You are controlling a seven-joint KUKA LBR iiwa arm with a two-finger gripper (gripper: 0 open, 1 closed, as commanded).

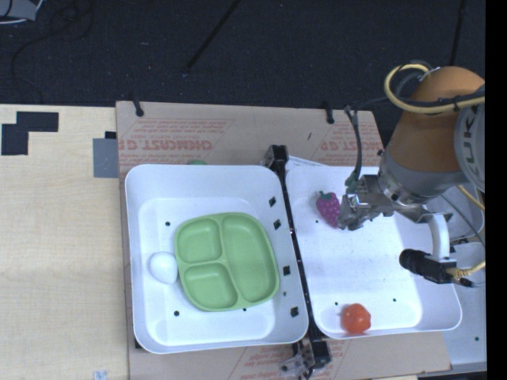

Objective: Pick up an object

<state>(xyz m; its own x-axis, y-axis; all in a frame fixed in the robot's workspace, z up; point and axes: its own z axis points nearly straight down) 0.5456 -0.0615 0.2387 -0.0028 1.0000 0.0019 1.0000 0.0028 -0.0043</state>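
Camera view: gripper [349,212] beside the purple grapes [329,207].
Can't tell its grip; it should centre over the grapes before closing.

Tool [348,212] just beside purple grapes [328,207] in right bin [432,311]; green plate [226,260] in left bin [146,188].

Items located relative to the green divided plate [226,260].

Purple grape bunch [329,207]: small, knobbly, with a green stem end uppermost; lies to the plate's upper right, in the neighbouring bin.

Red-orange tomato [356,318]: round, glossy; lies to the plate's lower right, in that same bin, near its front wall.

White egg [164,267]: smooth, oval; touching the plate's left edge.
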